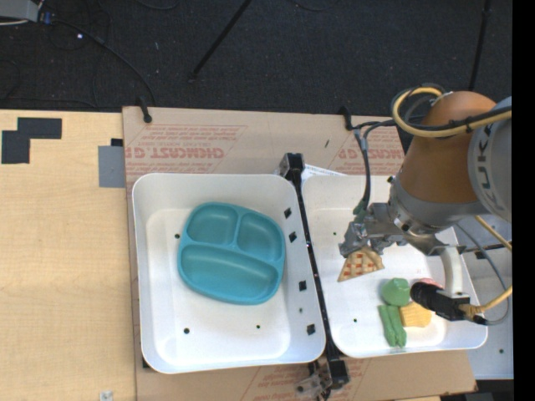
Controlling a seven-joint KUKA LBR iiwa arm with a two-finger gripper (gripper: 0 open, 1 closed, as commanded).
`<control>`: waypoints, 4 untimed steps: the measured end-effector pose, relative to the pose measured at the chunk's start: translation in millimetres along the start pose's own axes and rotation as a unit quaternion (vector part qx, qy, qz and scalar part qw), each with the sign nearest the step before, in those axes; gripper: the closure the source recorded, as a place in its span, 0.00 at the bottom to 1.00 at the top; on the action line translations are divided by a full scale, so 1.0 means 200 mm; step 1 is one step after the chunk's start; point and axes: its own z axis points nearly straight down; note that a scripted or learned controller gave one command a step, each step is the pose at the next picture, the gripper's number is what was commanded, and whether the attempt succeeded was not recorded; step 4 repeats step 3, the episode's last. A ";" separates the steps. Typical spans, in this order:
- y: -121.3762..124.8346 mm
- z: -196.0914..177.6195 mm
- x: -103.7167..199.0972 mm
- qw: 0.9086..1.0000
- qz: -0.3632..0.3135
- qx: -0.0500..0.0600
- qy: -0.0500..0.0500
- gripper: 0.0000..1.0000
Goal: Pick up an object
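- Waffle-patterned wedge (361, 266): this is the thing I take the tool (355, 239) to be after. It lies flat on the floor of the right bin (401, 351), directly under the tool and touching or nearly touching its tip.
- I cannot tell whether the tool is apart, together or clamped on the wedge, because the wrist blocks my line of sight.
- My guess is that the arm leans in low because the wedge is thin and flat, so a grasp has to start close to the bin floor.
- A green toy (393, 307) and a yellow block (416, 316) sit together on the arm's side of the tool, toward the near rim and well clear of the wedge.
- A teal divided plate (231, 253) lies across the divider from the tool, in the left bin (159, 307), well out of its way.
- Red print on the cardboard sheet (192, 144) under the bins runs upside down. I make out what looks like "CHEMCAST", but not with confidence.
- Lettering on the grey arm is cut off at the frame edge and too partial to read.
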 end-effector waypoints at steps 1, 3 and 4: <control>0.11 -0.05 0.22 1.000 0.000 0.000 0.000 1.00; 0.36 -0.07 0.64 1.000 -0.001 -0.001 0.000 1.00; 0.36 -0.07 0.64 1.000 -0.001 -0.001 0.000 1.00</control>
